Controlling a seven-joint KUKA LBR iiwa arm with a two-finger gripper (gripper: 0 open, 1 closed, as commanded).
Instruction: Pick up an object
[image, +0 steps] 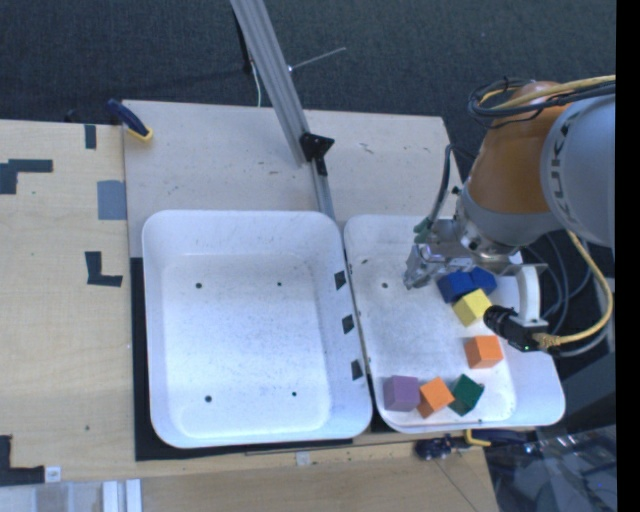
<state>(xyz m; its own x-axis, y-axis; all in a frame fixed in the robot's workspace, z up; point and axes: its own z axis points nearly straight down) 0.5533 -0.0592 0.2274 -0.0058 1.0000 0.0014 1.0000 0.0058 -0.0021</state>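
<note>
Blocks (436, 394), matte, square-edged, multicoloured

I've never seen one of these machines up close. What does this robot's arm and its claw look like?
The arm is thick and rounded, grey, with a broad orange band above the wrist and lettering on the grey shell. Black and yellow cables loop over its top and trail down its side. The gripper is small, metallic and grey, much slimmer than the arm, hanging over the right bin.
</note>
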